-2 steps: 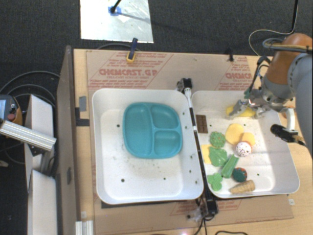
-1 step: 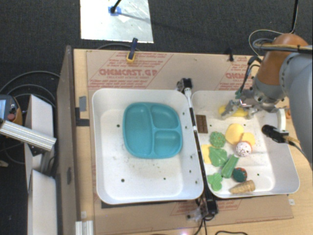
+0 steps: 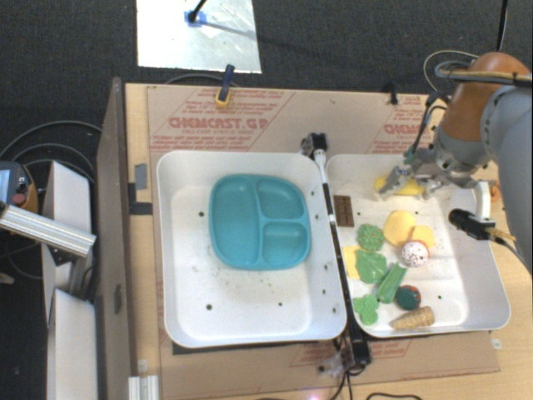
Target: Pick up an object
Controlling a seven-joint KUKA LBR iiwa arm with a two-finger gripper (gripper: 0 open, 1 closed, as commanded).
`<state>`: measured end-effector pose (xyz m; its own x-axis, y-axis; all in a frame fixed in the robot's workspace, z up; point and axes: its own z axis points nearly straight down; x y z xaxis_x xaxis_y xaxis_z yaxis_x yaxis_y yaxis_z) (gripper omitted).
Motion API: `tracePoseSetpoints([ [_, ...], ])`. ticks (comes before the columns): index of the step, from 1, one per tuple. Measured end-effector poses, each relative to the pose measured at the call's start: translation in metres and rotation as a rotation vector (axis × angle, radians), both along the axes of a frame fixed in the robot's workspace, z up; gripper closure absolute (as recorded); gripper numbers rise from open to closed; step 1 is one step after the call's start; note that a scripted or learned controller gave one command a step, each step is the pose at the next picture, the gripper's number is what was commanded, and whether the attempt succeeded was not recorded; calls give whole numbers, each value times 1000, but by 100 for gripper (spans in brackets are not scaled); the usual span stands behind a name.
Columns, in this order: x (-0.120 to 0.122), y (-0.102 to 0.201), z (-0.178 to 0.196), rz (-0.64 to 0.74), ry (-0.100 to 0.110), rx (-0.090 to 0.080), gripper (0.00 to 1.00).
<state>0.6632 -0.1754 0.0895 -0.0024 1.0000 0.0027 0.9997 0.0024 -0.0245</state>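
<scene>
**A:** While the arm [image 3: 504, 127] reaches in from the right, where is its gripper?

**B:** The gripper [image 3: 416, 176] is low over the far part of the right bin [image 3: 470, 294]. It is right at a yellow piece [image 3: 398, 187] that lies on the bin floor.

**A:** Does it hold that piece?

**B:** I cannot tell. The wrist covers the spot, so I cannot see whether the jaws are apart, together or clamped on anything. The yellow piece sticks out on the gripper's left side, touching it or just beside it.

**A:** What else lies in that bin?

**B:** Nearer the camera there is a lemon [image 3: 400, 223], with a speckled ball [image 3: 414, 254] just beside it. To their left is a cluster of green pieces [image 3: 371, 267], packed close together. A dark green ball [image 3: 407, 297] and a cone [image 3: 414, 317] lie near the front wall. A brown bar [image 3: 342, 211] lies along the bin's left wall, next to the divide between the bins.

**A:** And the left bin?

**B:** The left bin [image 3: 250, 302] holds a teal plate [image 3: 258, 222] with three sections, lying flat in its far half. Both bins rest on a cardboard sheet [image 3: 250, 123].
</scene>
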Motion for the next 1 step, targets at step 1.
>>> tracePoseSetpoints([
  [1, -1, -1, 9, 3, 7, -1, 100],
])
